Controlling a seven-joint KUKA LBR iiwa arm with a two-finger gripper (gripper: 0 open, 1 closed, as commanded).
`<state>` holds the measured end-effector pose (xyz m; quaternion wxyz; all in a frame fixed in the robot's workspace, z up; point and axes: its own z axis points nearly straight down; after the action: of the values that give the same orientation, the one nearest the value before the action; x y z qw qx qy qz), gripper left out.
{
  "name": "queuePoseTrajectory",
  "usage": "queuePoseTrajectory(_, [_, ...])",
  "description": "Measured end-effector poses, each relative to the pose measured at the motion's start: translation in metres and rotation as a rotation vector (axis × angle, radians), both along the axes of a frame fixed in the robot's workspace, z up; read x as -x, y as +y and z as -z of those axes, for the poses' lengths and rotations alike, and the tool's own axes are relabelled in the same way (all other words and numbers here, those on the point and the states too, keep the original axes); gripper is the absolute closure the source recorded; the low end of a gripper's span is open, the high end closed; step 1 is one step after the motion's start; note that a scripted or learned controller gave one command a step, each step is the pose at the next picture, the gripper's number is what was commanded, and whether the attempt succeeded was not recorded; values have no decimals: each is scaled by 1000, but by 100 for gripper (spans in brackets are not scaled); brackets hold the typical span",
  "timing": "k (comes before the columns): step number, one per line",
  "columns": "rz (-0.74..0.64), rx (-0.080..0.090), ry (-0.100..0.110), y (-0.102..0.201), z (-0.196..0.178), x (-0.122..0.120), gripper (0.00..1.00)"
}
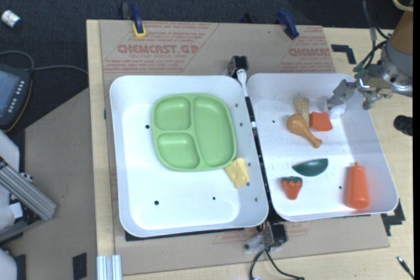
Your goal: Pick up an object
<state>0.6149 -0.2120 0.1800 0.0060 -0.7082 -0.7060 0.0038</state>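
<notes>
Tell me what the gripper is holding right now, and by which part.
Nothing. The gripper hangs over the right bin's far right side, with no object between its fingers; the orange block lies apart from it.

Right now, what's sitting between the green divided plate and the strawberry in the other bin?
In the camera view, a yellow cheese wedge lies by the green divided plate, then the bins' adjoining rims, then bare floor up to the strawberry.

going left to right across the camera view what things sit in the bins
green divided plate → yellow cheese wedge → toy strawberry → dark green piece → orange bottle; the drumstick and red block overlap, so left out
</notes>
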Motion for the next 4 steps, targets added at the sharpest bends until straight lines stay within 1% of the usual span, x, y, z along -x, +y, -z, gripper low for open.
queuePoseTrajectory(1, [-4, 4, -15, 0, -9, -4, 0])
queuePoseTrajectory(2, [-3, 2, -8, -8, 49, -5, 0])
queuePoseTrajectory(3, [-6, -6, -17, -4, 90, -9, 0])
queuePoseTrajectory(4, [-8, 0, -29, -5, 75, -12, 100])
